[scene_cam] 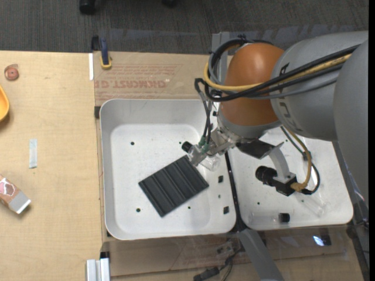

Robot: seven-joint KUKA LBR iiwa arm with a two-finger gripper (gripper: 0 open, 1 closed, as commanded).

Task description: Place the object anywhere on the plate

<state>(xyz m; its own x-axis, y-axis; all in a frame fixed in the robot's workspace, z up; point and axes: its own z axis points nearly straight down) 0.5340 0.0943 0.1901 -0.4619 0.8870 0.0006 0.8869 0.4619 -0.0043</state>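
Note:
A dark ribbed rectangular plate [173, 185] lies tilted on the floor of the left bin [117, 157]. My gripper [198, 151] hangs low over the plate's upper right corner, near the wall between the two bins. The orange band and grey arm above hide most of it. A small pale, see-through bit [209, 161] shows just beside the gripper tip, at the plate's corner; whether it is held I cannot tell.
In the right bin [328, 215], a small black piece [283, 218] lies near the front wall and a clear piece [312, 206] sits right of it. On the wooden bench at left lie a white strip [33, 154] and a wrapped packet [13, 195].

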